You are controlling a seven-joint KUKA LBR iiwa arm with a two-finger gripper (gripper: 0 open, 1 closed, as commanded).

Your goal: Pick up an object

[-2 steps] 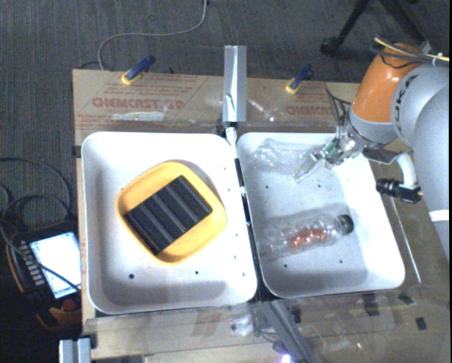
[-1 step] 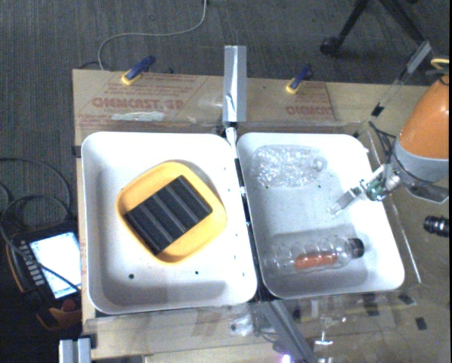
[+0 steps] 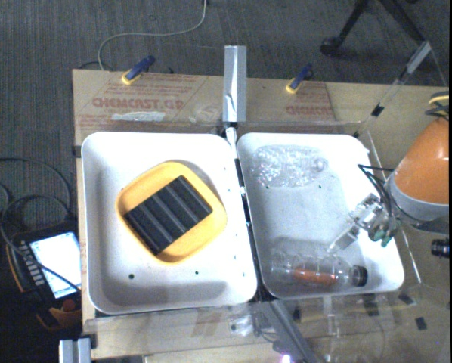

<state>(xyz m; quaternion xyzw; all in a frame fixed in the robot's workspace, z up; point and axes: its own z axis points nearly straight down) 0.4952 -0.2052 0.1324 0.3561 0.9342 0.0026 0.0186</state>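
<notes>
The two bins (image 3: 105, 165) are white. The tray (image 3: 173, 212) is yellow with black stripes. The bottle (image 3: 320, 272) is clear with something orange inside. The bench (image 3: 165, 100) is brown.

the grey arm (image 3: 426, 174), its orange band showing, is reaching in from the right and slanting down-left. its end effector (image 3: 345, 237) is pointing a thin metallic tip toward the lower left.

A single fixed camera looks down at a slant from above the bench (image 3: 90, 97), far enough to take in both white bins (image 3: 97, 165) and surrounding carpet floor (image 3: 44, 21).
</notes>
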